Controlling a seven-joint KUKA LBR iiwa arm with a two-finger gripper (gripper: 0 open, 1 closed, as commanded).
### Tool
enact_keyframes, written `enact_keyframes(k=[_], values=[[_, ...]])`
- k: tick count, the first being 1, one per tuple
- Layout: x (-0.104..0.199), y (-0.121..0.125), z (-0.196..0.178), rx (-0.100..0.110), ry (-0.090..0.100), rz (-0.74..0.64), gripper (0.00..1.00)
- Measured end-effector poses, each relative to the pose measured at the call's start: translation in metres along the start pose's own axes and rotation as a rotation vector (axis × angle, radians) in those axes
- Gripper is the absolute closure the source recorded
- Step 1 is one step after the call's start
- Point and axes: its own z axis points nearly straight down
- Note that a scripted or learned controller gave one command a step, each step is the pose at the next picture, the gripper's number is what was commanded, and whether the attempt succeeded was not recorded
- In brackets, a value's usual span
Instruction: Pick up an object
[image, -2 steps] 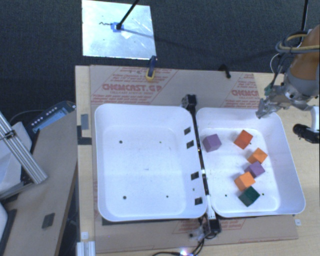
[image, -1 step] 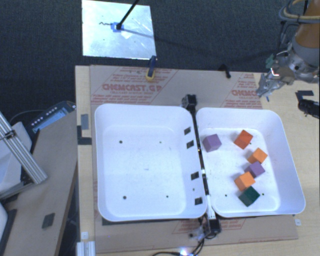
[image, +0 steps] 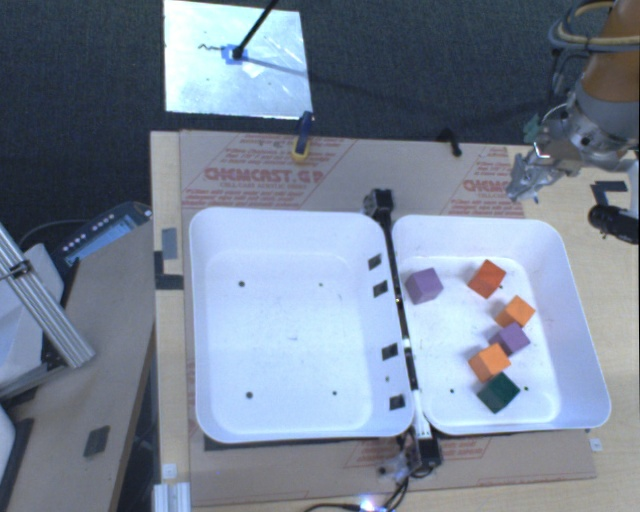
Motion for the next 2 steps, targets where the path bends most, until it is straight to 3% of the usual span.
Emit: enact_keyframes(k=[1, 2], values=[[0.001, 0.000, 0.023, 0.001, -0.001, 0.001, 1.00], [0.001, 0.001, 0.010, -0.004, -0.002, -0.002, 1.00]])
